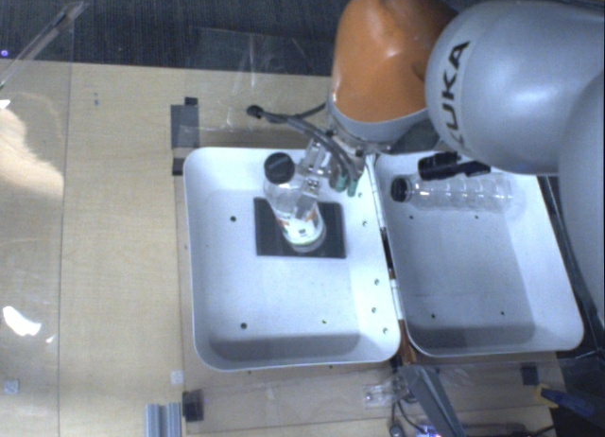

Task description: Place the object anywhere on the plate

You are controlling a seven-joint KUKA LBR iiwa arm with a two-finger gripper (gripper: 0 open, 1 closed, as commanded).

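Down on the counter (113,265) sit two shallow white bins side by side, and the grey arm (515,76) with its orange band (388,47) reaches in from the right, over the top edge of the left bin (284,331). A dark square plate (274,241) lies flat on the floor of that bin, a little above its middle. Resting on the plate is a small clear bottle (298,213) with a dark cap (278,166); it lies tilted, its cap pointing up and to the left past the plate's top edge, while its labelled base, marked in white and orange, sits over the plate's middle. The hand (326,172) hangs just beside the bottle's upper right, its metal parts and a bit of green close against the bottle's shoulder. The view there is crowded and blurred, so whether the hand is spread or pinching the bottle cannot be told; it may be touching the clear plastic. In the right bin (492,312) a second, larger clear bottle (458,191) lies on its side near the top wall, its dark cap pointing left toward the wall shared by the bins, partly under the arm's grey casing. A clear sheet with bright glare covers the counter at the left.
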